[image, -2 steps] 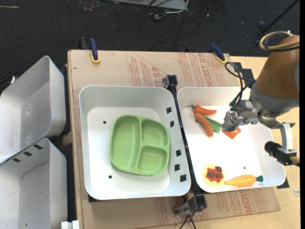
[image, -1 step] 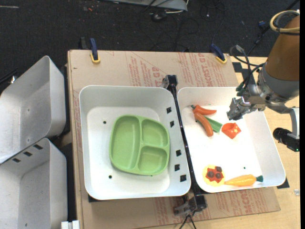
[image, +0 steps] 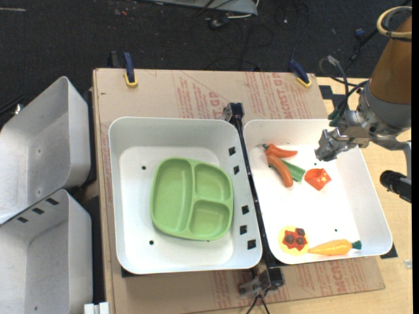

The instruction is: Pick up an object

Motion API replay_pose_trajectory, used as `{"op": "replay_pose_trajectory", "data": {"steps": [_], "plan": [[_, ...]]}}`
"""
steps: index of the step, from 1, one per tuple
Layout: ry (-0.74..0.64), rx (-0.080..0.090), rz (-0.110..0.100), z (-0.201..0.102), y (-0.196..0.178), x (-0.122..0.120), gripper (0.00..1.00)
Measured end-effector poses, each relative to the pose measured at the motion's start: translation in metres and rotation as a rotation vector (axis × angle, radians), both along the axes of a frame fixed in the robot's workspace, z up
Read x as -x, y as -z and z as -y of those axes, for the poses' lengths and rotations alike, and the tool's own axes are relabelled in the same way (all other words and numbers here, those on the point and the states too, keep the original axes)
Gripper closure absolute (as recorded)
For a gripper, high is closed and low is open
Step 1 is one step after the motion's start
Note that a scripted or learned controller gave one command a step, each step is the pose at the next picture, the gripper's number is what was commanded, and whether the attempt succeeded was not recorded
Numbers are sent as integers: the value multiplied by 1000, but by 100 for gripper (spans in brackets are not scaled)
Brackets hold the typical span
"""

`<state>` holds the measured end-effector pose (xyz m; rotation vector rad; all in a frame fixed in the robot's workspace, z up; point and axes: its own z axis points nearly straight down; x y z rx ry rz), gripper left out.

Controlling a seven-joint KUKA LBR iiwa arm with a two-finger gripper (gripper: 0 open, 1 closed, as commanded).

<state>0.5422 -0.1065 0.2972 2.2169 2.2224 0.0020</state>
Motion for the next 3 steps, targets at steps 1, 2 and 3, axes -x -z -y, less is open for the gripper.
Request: {"op": "replay_pose_trajectory", "data": {"steps": [1,2,3], "plan": [[-4,-2,-5,-56,24,5,100],[-5,-2,-5,-106,45,8,100],[-5,-2,-6,-158,65,20,100]]}}
